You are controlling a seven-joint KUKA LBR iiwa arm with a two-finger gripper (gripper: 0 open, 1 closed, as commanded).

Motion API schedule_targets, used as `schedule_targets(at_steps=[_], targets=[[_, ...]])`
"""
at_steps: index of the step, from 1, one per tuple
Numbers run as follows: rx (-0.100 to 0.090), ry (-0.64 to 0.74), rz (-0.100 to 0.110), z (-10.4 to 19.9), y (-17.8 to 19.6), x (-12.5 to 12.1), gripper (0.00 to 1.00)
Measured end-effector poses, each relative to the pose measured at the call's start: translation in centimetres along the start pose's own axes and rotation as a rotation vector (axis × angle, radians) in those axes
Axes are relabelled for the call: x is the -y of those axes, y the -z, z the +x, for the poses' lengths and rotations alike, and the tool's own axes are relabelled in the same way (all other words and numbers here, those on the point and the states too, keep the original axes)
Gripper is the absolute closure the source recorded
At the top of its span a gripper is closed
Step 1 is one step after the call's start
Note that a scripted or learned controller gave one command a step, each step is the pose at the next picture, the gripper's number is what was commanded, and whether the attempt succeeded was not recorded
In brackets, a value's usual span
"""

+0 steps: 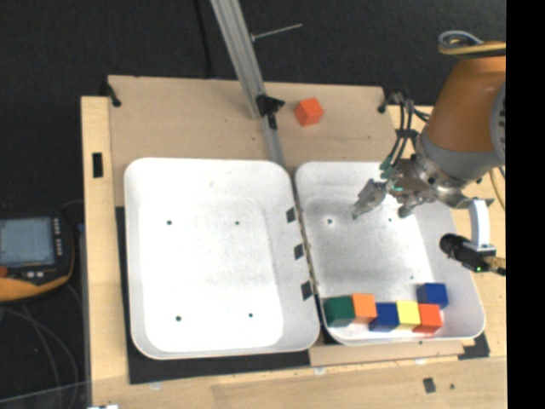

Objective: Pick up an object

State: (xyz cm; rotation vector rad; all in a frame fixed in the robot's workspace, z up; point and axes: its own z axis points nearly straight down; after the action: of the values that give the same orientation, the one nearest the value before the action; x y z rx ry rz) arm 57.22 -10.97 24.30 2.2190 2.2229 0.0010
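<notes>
Nothing is picked up yet: the gripper [385,201] hangs with fingers spread and nothing between them over the right bin [341,177] (far half), while the coloured blocks [385,312] sit untouched along its near edge.

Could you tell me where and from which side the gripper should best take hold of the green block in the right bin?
Probably from above. The green block ends the row at the right bin's near wall, with an orange block against its right side. Its left face looks free, so the gripper could nudge it leftward first, then close across its left and right faces.
</notes>
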Motion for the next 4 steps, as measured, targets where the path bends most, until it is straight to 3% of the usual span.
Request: schedule_targets(at_steps=[1, 2, 3, 4], targets=[[0.001, -0.005, 0.009, -3.8, -11.5, 2.3, 0.0], [0.003, -0.004, -0.006, -4.5, -5.8, 1.3, 0.0], [0.001, -0.006, 0.003, -8.4, -14.4, 5.4, 0.0], [0.003, 0.003, -0.007, -9.1, -14.5, -4.8, 0.0]])
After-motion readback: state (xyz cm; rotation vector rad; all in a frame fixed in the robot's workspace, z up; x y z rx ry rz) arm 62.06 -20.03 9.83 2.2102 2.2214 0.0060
